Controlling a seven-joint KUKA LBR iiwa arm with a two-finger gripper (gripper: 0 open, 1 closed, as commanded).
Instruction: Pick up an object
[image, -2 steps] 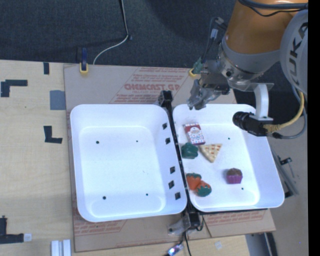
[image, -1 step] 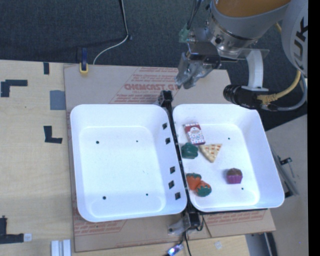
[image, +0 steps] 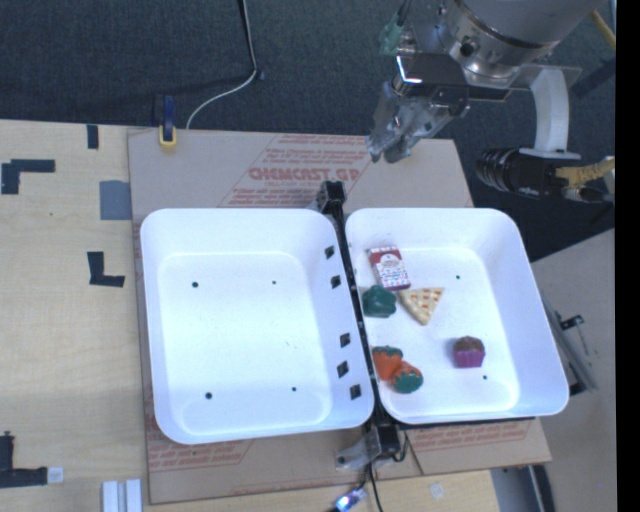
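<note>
A: Starting left, what's there?

B: The left bin (image: 240, 330), white, then the right bin (image: 500, 300). It holds a green piece (image: 379, 301), an orange-and-green toy (image: 397, 368), a red packet (image: 388, 267), a waffle wedge (image: 423, 303) and a purple toy (image: 468, 351).

A: And the end effector (image: 393, 148)?

B: Above the cardboard beyond the bins (whether its tips are apart I can't tell), nothing visibly in it.
</note>
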